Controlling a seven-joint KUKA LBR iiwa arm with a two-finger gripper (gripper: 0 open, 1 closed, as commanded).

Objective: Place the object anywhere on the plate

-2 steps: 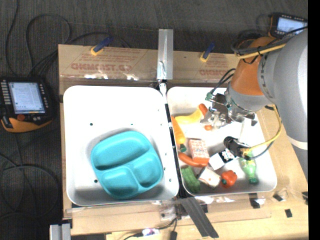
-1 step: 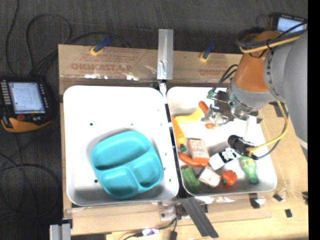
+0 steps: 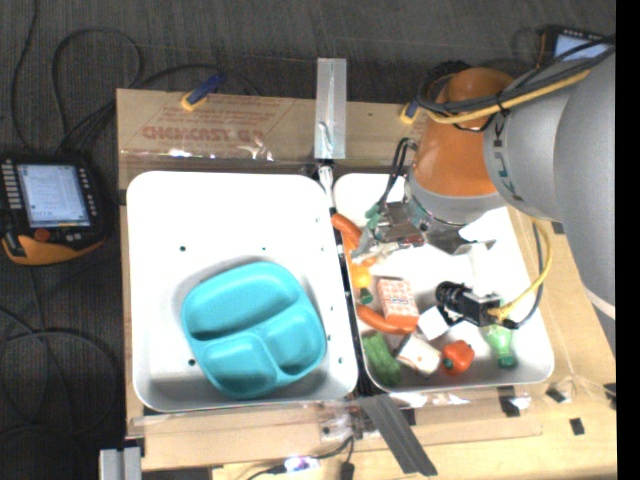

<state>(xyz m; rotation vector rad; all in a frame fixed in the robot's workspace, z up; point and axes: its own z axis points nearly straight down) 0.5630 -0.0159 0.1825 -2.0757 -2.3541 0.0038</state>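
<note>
Two white bins on a bench: plate (image 3: 254,326) in the left, gripper (image 3: 384,230) over toys in the right

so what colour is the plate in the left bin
Light blue, a divided plate, clearest in the camera view.

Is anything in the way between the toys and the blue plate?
Yes. The toys lie in the right bin, and the blue plate sits in the left bin. The two bins' raised rims run between them, so a toy would likely have to be lifted over.
</note>
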